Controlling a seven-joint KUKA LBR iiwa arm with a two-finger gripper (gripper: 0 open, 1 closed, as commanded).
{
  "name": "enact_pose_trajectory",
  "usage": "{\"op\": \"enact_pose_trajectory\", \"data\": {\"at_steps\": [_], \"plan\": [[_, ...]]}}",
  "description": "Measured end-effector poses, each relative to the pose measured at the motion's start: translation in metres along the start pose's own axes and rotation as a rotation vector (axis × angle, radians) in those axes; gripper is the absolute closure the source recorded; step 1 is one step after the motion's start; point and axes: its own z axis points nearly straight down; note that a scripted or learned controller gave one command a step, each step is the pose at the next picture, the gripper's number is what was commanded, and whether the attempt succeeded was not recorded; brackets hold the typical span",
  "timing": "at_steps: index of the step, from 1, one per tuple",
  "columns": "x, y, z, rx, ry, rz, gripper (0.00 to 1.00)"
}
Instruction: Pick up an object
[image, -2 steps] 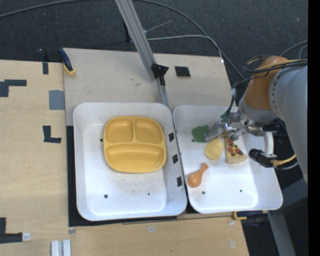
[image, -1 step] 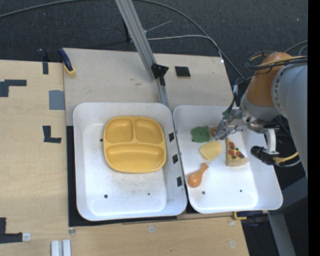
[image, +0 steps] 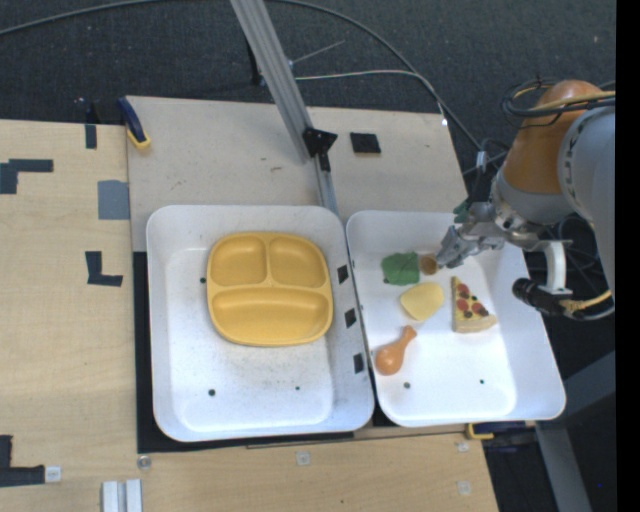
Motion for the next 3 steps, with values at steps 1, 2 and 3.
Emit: {"op": "enact_pose_trajectory", "data": {"at_steps": [1, 2, 3], "plan": [[-0.005, -0.002, -0.045, -0.001, -0.001, 0.001, 1.00], [0.000, 0.008, -0.099, -0.004, -0.001, -0.001, 1.00], [0.063, 0.000, -0.096, 0.003, 0.001, -0.004, 1.00]]}}
